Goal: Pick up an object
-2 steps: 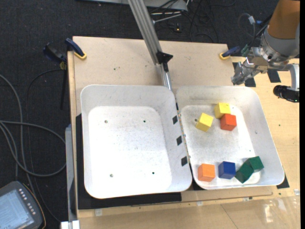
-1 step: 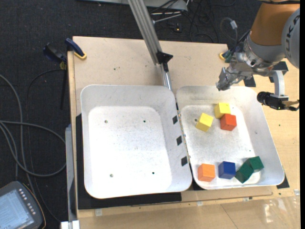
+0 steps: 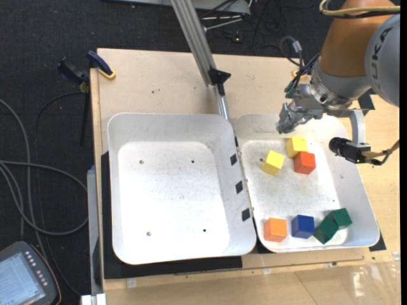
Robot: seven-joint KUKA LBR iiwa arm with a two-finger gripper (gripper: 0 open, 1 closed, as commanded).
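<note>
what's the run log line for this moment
gripper: above right white bin far edge | nearest: yellow cube | grasp: none seen | also: red cube, blue cube

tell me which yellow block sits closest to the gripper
The yellow block touching the red-orange block, just below the gripper. The other yellow block lies farther left.

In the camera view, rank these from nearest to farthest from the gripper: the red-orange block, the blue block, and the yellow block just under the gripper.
Measured from the gripper over the right bin:
1. Yellow block, directly below the gripper at the bin's far end.
2. Red-orange block, just beyond it, toward the bin's middle.
3. Blue block, in the near row by the bin's front rim.
</note>
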